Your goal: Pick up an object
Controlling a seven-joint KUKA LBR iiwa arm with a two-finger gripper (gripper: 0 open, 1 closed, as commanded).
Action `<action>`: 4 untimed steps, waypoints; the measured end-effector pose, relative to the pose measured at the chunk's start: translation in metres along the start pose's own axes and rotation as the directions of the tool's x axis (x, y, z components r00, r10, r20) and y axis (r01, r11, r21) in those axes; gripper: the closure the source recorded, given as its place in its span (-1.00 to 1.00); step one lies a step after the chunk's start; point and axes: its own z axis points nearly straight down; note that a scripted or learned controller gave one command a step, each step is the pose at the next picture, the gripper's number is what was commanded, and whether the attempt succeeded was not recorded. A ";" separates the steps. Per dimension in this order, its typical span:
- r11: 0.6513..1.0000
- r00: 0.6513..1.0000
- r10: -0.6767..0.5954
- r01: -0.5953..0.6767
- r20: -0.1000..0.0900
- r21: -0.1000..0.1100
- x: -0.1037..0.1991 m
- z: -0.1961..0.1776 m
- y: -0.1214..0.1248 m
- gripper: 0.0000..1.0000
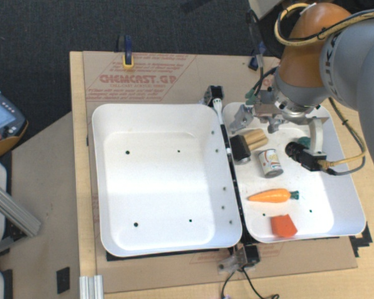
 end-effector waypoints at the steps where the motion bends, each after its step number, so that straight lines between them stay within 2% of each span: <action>1: 1.000 1.000 0.014 -0.014 0.001 0.025 -0.029 0.007 -0.077 -1.00; 2: 0.999 1.000 0.019 -0.019 0.004 0.025 -0.105 0.027 -0.122 -1.00; 3: 1.000 1.000 0.010 -0.010 0.001 0.020 -0.114 0.109 -0.085 -1.00; 4: 1.000 1.000 0.008 -0.008 0.005 0.001 -0.106 -0.060 -0.102 -1.00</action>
